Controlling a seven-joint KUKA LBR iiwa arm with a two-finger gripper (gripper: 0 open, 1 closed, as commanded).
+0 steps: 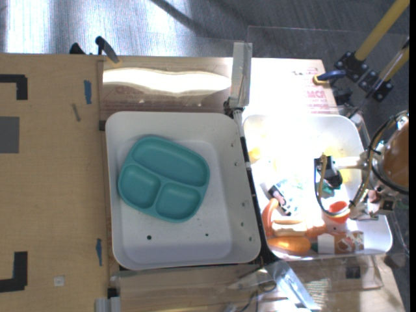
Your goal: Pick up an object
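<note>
Two white bins, one teal plate, one gripper.
The left bin [130, 239] holds a single teal divided plate [164, 177]. The right bin [380, 238] is washed by glare; near its front wall I count one orange curved piece [292, 229], one red-capped item [336, 210] and one white packet [351, 240]. The gripper [361, 203] hangs just beside the red-capped item; open or closed, I cannot tell.

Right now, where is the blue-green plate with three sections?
The teal divided plate lies flat in the left white bin, a little toward its upper left, away from the cluttered right bin.
</note>
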